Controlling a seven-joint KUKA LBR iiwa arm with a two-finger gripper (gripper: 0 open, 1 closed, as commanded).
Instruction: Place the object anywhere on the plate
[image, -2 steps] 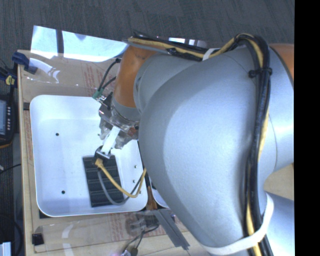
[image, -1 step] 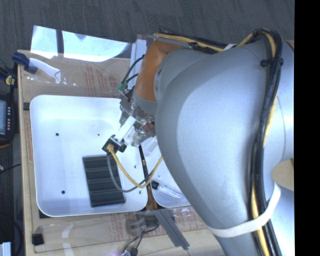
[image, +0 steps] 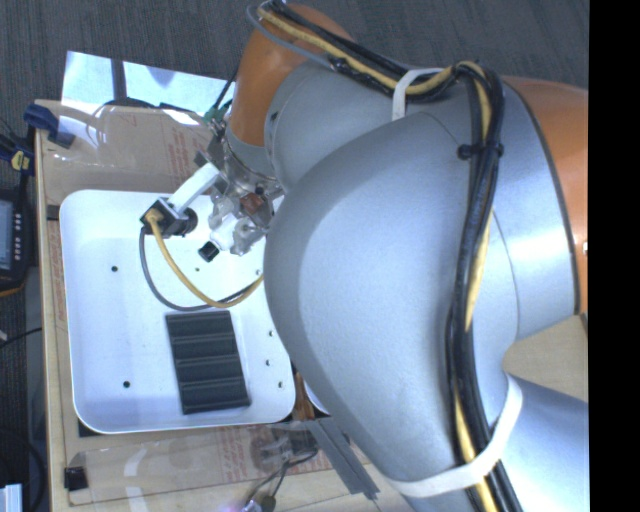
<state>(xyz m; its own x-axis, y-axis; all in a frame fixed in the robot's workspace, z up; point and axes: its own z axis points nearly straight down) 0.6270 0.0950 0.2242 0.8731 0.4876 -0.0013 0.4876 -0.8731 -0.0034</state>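
"While the gripper (image: 235, 215) hangs over the far half of the left bin (image: 100, 300), you have not yet secured anything, operator. I judge the step in hand to be the pick."

"What is the gripper's state?"

"I cannot tell whether it is released or clenched; the wrist hardware and a loop of yellow cable (image: 190, 295) clutter it from this angle. Nothing can be seen held in it."

"And the object?"

"I take it to be the dark ribbed block (image: 208, 362). It lies flat on the bin floor in the near half, its long side running away from the camera. It sits below the gripper in the view and apart from it, with the cable loop between the two. A small black piece beside the gripper may be part of the tool; I cannot say."

"How should I run the pick?"

"Bring the gripper over the block's middle and turn the wrist so that it closes across the short side, not the long one. The block is low and flat, so descend fully to the floor before closing, or you will skate over the ribs. Watch that the cable does not drag across the block. Lift straight. The arm (image: 400, 250) covers the right of the bench, so I cannot tell you where the plate lies; confirm that before you carry."
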